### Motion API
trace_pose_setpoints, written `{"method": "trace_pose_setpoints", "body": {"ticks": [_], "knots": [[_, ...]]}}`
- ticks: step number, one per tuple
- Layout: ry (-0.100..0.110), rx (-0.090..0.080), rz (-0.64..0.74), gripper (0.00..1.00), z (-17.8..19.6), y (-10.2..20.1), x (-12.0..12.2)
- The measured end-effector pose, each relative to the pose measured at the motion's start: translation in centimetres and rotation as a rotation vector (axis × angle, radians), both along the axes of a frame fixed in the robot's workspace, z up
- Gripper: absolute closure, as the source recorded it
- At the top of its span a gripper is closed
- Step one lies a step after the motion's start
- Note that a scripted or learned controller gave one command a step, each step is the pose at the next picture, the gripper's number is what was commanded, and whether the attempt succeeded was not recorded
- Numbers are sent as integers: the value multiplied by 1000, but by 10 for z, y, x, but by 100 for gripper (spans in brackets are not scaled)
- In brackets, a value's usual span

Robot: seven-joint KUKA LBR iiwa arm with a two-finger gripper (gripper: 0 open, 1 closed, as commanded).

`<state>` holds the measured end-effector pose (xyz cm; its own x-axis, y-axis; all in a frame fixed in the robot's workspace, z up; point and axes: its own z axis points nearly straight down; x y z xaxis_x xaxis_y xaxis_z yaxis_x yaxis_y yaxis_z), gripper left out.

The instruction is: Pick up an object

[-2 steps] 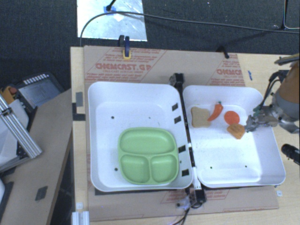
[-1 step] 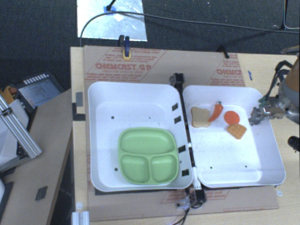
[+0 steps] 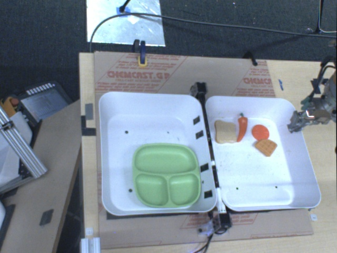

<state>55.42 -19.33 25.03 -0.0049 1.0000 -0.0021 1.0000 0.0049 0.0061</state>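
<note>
In the right bin (image 3: 295, 194) lie a slice of bread (image 3: 226, 132), a red-orange carrot or pepper (image 3: 242, 127), a round orange-red piece like a tomato (image 3: 260, 132) and a tan waffle (image 3: 267, 147), grouped in the bin's upper left. My gripper (image 3: 296, 123) hangs at the right bin's upper right rim, well to the right of the food. Nothing shows between its fingers.
The left bin (image 3: 121, 115) holds a green divided plate (image 3: 166, 174) in its lower half. A black divider with clips (image 3: 206, 141) runs between the bins. Cables cross the dark floor behind the bench. A metal frame and box stand at the far left.
</note>
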Motion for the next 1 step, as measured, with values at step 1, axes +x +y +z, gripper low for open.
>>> {"method": "trace_pose_setpoints", "body": {"ticks": [1], "knots": [[4, 3, 3, 100, 5, 47, -11]]}}
